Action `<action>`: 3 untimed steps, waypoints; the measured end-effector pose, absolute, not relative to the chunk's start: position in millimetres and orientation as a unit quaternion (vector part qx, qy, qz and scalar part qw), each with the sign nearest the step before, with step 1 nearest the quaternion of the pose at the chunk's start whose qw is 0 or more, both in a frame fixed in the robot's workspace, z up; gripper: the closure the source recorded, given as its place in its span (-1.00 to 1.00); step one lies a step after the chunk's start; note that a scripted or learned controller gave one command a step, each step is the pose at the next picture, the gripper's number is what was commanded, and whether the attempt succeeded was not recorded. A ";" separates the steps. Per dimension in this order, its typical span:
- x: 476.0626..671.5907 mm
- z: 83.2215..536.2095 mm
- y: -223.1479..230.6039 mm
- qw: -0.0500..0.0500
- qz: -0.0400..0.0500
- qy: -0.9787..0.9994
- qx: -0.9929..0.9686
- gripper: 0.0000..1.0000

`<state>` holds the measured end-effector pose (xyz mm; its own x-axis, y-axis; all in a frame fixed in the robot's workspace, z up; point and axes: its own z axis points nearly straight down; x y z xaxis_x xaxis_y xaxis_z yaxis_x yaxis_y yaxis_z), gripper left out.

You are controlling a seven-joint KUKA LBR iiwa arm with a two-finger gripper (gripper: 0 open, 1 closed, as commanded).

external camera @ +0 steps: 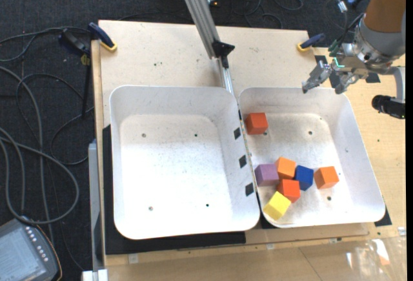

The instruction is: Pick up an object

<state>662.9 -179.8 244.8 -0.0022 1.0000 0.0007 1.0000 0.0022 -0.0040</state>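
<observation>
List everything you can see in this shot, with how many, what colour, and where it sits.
Bins: 2, white, side by side on the bench; left bin, right bin.
Orange blocks: 3; lone orange block in the right bin's upper left, clustered orange block and outer orange block near its lower edge.
Red-orange block: 1, in the cluster.
Purple block: 1, cluster's left.
Blue block: 1, cluster's middle.
Yellow block: 1, nearest the bin's bottom rim.
Clamps: 2, blue and yellow, at the bench's top corners; left clamp, right clamp.
Metal rail: 1, silver, slanting down to the bins' junction.
Cables: several, black, on the floor.
Gripper: 1, grey, above the right bin's top right rim.
</observation>
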 end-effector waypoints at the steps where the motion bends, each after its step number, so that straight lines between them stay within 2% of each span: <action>1: 663.2 247.3 -179.7 0.000 0.001 -0.708 -0.706 -1.00; 3: 659.7 136.0 -165.1 0.003 0.002 -0.708 -0.706 -1.00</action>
